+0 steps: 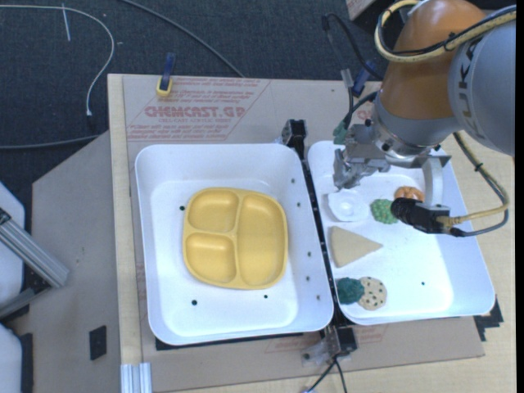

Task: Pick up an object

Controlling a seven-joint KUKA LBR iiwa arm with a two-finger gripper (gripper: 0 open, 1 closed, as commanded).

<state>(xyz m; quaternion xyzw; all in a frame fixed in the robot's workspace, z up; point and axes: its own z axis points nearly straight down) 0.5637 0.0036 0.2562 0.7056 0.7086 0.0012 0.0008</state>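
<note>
Camera view: small white round piece lying in the right bin, directly beneath the gripper, likely the target; nothing lifted yet, so pick not done, judging by this; fingers' state impossible to tell; green lump, tan wedge, cookie nearby; orange item partly hidden behind arm hardware; yellow divided plate in left bin.

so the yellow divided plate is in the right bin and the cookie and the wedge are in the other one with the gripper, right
Not quite: the camera view shows the yellow divided plate in the left bin. The cookie and wedge do lie in the other bin, with the gripper.
</note>
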